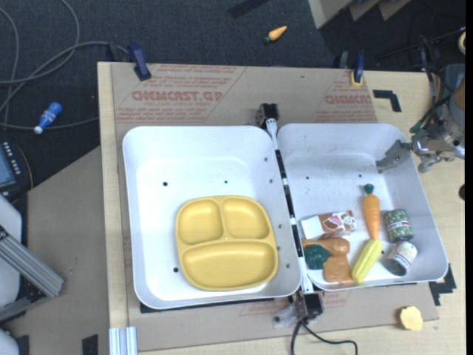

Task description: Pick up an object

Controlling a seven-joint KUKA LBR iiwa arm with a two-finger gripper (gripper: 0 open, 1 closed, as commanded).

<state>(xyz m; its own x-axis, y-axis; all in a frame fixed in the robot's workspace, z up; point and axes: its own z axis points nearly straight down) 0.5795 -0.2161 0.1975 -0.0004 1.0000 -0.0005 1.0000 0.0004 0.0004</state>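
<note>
Objects: corn [367, 259], carrot [371, 213] and cans are crowded at the right bin's [332, 146] near edge.
Claw [395, 156]: poised at the far right corner; its spread cannot be told.
Risk: neighbours may be nudged, the grasp spoiled.

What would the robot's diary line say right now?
gripper: over right bin's far right edge | holding: nothing seen | carrot, corn: in bin

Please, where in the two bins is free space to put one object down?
Left bin: bare floor behind the yellow tray and along its left side. Right bin: the back half is bare, behind the carrot. Its front is crowded around the corn and cans.
</note>
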